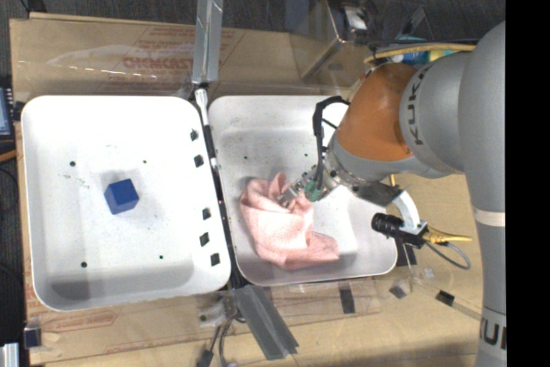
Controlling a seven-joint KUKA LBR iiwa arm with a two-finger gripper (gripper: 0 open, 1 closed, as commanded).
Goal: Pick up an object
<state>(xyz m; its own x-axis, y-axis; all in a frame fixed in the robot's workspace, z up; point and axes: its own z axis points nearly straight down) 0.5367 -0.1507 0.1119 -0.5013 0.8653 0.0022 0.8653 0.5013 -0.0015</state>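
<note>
A crumpled pink cloth (pixel 282 223) lies in the right bin (pixel 258 120), toward its front. My gripper (pixel 300 192) reaches down from the right onto the cloth's upper right edge, touching its folds. The grey arm with its orange band (pixel 378 120) hangs over the right half of that bin and hides part of it. A small blue cube (pixel 122 195) sits alone in the left bin (pixel 51 133), left of centre, far from the gripper.
A divider with black clips (pixel 209 185) runs between the two bins. A metal bracket (pixel 206 39) rises behind them. Cables and a black connector (pixel 397 228) hang off the arm at the right bin's right rim. Brown cardboard (pixel 103 47) surrounds the bins.
</note>
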